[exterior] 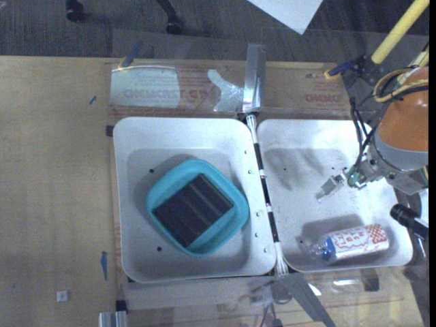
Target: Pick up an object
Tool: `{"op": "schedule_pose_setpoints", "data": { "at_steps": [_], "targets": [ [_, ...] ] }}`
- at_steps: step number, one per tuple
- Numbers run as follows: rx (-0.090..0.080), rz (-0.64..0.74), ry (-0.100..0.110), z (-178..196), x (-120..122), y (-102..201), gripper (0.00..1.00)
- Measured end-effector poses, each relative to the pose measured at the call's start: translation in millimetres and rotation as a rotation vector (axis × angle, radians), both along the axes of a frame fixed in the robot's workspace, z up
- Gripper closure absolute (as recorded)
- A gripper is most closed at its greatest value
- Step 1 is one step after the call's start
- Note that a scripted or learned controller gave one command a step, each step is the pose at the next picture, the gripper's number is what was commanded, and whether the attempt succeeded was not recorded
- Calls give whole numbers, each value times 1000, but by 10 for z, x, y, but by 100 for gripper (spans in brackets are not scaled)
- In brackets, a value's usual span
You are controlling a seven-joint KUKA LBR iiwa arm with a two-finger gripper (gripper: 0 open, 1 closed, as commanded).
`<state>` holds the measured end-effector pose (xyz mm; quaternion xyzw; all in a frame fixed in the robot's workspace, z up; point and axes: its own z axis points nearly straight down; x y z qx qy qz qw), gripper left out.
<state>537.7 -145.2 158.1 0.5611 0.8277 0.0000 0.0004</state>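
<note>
Gripper [332,184] above bottle [352,242], right bin [300,145].

Grey arm reaching from right, orange band, gripper [330,187] angled down-left

Gripper [330,187] hovers in right bin [300,138] above a bottle [351,242].

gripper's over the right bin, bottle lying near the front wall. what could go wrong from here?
1. The gripper sits over bare floor of the right bin, apart from the bottle; closing here would likely grab nothing.
2. The bottle lies on its side and is round, so it may roll away when touched.
3. It lies close to the bin's front wall, leaving little finger room on that side.
</note>
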Motion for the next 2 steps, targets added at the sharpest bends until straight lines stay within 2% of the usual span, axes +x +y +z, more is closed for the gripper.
{"op": "schedule_pose_setpoints", "data": {
  "at_steps": [1, 2],
  "targets": [
    [-2, 11, -9, -703, -555, -249, 0],
    [1, 11, -8, -698, -552, 457, 0]
  ]
}}
